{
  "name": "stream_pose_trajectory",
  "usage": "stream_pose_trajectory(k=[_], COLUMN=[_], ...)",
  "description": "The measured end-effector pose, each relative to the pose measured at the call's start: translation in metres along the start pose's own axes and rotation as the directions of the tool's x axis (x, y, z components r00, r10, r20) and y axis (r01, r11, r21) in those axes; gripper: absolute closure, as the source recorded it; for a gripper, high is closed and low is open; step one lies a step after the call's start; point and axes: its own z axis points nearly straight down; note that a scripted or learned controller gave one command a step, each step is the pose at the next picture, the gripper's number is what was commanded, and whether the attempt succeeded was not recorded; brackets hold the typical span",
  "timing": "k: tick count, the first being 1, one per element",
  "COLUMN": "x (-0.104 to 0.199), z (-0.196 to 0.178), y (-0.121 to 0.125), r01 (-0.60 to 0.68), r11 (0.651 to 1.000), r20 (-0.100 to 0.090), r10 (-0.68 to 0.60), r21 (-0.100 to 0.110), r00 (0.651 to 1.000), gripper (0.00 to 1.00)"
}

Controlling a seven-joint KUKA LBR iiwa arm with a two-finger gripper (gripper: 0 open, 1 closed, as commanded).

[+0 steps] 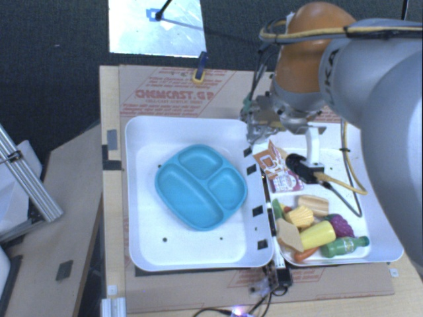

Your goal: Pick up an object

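Brown cardboard covered the bench [178,94], and on it we saw two white bins side by side. Nearest to the camera, in the front part of the right bin [380,240], toy food lay crowded together: a green bottle [344,246], a yellow piece [317,232] touching it, purple grapes [340,224] just behind, and a corn cob [299,214]. The left bin [142,150] carried one blue divided plate [200,187], lying flat near its middle.

Further back in the right bin, a small printed carton [274,166] lay tilted, close to the wall between the bins. The gripper [256,132] hung just behind this carton, over the far left corner of the right bin. We could not tell whether it was open or closed, and we saw nothing held in it. The grey arm [370,71] reached in from the right, above the bin.

We judged that the approach was in hand and no object was picked yet. The carton seemed the likely target. The next move would call for a descent centred on it, keeping off the bin wall.
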Motion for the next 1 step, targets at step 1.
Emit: stream_pose_trajectory(k=[1], x=[-0.0097], z=[0.0131], y=[-0.0118], r01=[-0.008], r11=[1.000], r20=[0.002], r10=[0.008], r21=[0.003], r00=[1.000], gripper=[1.00])
